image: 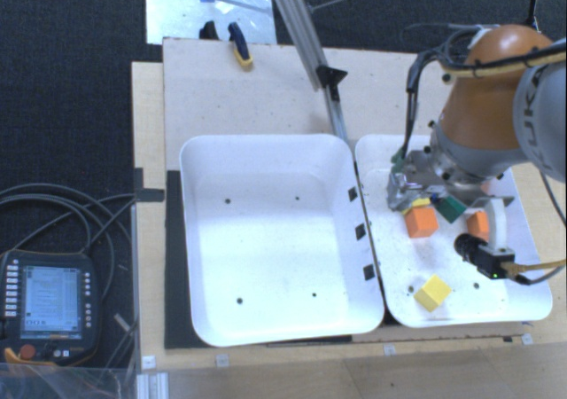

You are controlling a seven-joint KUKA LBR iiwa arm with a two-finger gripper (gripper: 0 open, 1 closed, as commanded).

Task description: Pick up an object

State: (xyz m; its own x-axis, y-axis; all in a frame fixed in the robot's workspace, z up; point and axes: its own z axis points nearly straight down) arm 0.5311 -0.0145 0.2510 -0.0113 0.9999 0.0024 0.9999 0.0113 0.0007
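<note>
Camera view: the gripper (pixel 409 196) hangs low in the right bin (pixel 532 300), just beside an orange block (pixel 422 222); whether it is released or clenched I cannot tell. A green piece (pixel 450 208), a second orange piece (pixel 478 223) and a yellow block (pixel 433 293) lie nearby. The orange block looks light, stiff and flat-sided, so I judge opposite faces the best hold

Two white bins (pixel 266 158) are seen on a pale beige bench (pixel 266 87), over dark speckled flooring. An orange block (pixel 422 222), a smaller orange piece (pixel 478 224), a green piece (pixel 450 208) and a yellow block (pixel 433 293) are shown against the right bin's white. The arm (pixel 496 96) is coloured orange and grey. A blue-and-yellow clamp (pixel 239 44) is noted at the bench's far edge.
</note>
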